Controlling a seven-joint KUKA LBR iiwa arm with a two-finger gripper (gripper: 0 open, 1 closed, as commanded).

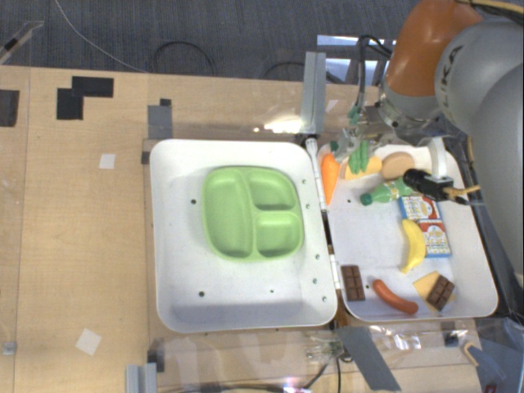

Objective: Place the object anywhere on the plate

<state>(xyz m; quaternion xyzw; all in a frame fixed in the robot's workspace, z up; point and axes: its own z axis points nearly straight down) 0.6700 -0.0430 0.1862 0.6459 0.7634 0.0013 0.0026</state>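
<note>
Plate (250, 212): green, smooth, three compartments | carrot (328, 175): orange, tapered | claw (358, 142): opening cannot be told

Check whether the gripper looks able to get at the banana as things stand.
Probably yes: the banana lies uncovered in the right bin, beside a small carton, open from above; the gripper works nearby.

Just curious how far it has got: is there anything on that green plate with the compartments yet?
Empty. The green divided plastic plate shows bare compartments in the left white bin; the toy foods, such as the yellow banana, lie in the right white bin.
</note>
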